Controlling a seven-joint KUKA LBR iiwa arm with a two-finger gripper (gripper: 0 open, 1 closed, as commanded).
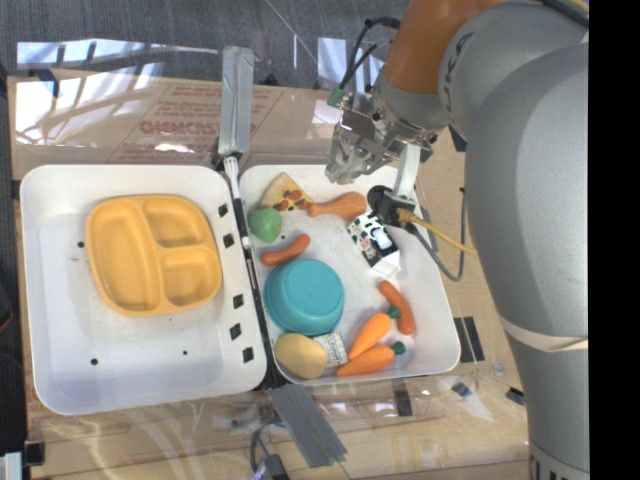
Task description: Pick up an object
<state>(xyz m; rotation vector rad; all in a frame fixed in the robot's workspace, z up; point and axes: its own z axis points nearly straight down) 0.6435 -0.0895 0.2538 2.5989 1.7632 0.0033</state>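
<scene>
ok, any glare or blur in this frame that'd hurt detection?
Camera view: window-light glare streaks the brown cardboard sheet behind the bins; the shallow white left bin is bright, low-contrast; the gripper looks slightly soft; the blue plastic bowl and toys are sharp.

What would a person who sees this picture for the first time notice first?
The big grey arm with its orange band fills the right side, its pincer hanging over the far edge of the right bin. That bin is crowded with toy food around a teal bowl: carrots, a pizza slice, a drumstick. In the left bin lies one yellow divided tray.
</scene>
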